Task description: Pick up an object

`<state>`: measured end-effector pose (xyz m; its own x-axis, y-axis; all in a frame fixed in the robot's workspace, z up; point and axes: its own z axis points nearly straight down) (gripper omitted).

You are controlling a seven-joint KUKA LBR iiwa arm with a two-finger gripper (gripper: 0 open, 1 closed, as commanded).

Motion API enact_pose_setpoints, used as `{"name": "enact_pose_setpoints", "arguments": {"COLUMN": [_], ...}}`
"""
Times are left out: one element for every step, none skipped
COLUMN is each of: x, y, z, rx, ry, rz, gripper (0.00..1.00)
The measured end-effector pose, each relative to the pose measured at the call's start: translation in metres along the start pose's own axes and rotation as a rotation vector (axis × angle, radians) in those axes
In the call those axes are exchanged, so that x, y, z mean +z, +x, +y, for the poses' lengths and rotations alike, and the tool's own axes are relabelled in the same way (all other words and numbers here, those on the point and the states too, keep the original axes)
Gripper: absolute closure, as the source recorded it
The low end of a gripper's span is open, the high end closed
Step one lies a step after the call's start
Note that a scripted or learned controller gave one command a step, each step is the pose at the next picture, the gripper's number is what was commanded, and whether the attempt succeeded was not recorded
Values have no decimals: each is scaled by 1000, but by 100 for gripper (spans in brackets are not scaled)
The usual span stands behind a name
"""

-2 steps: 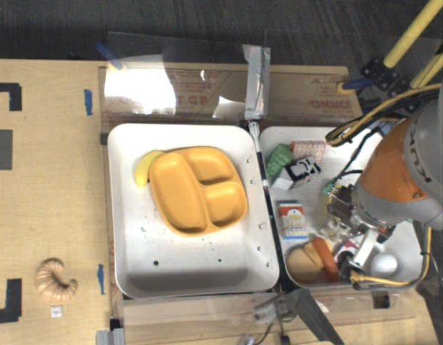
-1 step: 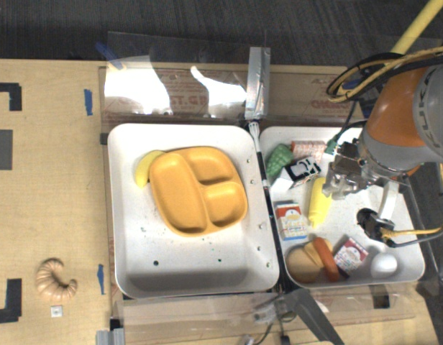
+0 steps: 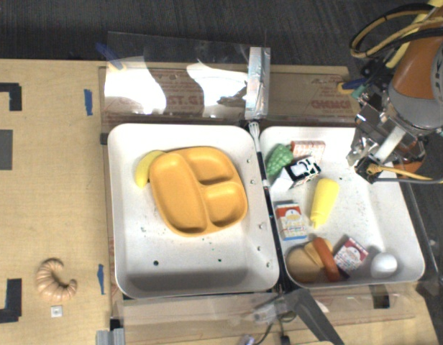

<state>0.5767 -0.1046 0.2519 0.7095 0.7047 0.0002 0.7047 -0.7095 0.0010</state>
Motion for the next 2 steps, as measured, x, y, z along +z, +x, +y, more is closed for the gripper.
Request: {"name": "enact_pose_setpoints", "arguments": {"x": [32,-31], "y": [-38,-48], "z": [-74,-89], "rx": [102,424], "ry": [7,1], "rz": [-3,-1], "gripper": [100,100]}}
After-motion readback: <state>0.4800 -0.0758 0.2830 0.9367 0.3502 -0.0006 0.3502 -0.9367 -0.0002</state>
